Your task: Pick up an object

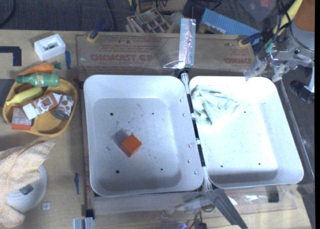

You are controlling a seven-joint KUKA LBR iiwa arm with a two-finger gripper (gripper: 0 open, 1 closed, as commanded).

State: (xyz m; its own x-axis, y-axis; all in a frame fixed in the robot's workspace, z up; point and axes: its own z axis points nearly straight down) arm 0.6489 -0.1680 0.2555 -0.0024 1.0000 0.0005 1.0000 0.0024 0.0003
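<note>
Two shallow white bins are sitting side by side, the left bin [95,98] and the right bin [285,143]. One orange block [131,145] is lying in the lower middle of the left bin, well apart from its walls. One crumpled pale cloth [210,104] is resting in the upper left corner of the right bin, close against the divider. The gripper [264,63] is hovering at the upper right of the frame, above the far rim of the right bin, holding nothing; its fingers are looking slightly parted, pointing down. To do this step well, I am judging the arm should be centring over one object, descending straight, and closing squarely across the block's flat faces rather than its corners.
</note>
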